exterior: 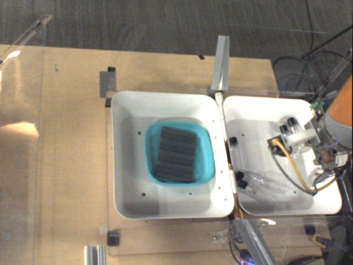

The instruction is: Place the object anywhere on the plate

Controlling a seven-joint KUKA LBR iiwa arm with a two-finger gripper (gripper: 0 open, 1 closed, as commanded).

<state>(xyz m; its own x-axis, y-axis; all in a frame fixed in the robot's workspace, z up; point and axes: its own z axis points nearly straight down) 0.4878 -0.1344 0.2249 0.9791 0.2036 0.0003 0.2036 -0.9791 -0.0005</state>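
Camera view: nearest, at about 5 o'clock, the right bin [259, 203] holds a clear, glassy item [263, 184] that is hard to identify. Above it, at 3 o'clock, the gripper [295, 132] hangs over that bin amid cables; nothing visible sits in it, and whether it is open I cannot tell. At 9 o'clock of the gripper, in the left bin [127, 148], the dark ridged object [176, 154] lies flat on the teal plate [205, 159]. I judge the placing done, with only withdrawal left. The arm [341, 112] is cut off at the edge.

A dark ridged block [176, 154] lies flat on the teal plate [206, 159].
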